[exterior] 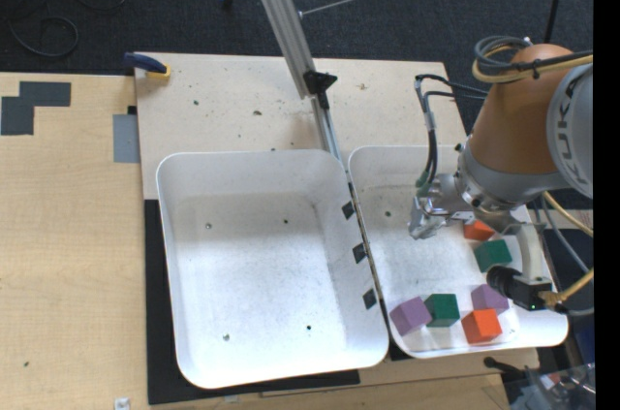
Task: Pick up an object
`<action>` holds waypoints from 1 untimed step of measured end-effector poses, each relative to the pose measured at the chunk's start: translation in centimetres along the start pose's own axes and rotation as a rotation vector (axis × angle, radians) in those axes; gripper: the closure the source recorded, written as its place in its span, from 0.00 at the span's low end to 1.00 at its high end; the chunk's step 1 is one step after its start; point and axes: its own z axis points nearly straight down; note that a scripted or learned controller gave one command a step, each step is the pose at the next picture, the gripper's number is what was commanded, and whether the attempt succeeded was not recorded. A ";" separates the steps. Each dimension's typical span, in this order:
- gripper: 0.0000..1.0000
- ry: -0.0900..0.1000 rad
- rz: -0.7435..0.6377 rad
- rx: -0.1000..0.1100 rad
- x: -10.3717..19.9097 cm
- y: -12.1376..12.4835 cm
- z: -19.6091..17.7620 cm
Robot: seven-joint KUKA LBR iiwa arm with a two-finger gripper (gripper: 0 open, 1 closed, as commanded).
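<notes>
Right, I see the gripper low over the right bin, prob empty, can't tell its state, w/ blocks at its 4–5 o'clock: green cube, purple cube, orange cube.

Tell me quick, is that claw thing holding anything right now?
Gripper: over the right bin, nothing seen between its fingers; open or shut cannot be told from this view.

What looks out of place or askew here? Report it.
Nothing looks spilled or broken. The blocks, such as the purple one and the orange one, lie loosely at mixed angles in the right bin. The gripper hangs above that bin's floor.
</notes>
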 end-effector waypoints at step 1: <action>1.00 0.001 -0.001 0.000 5.4 1.4 -0.8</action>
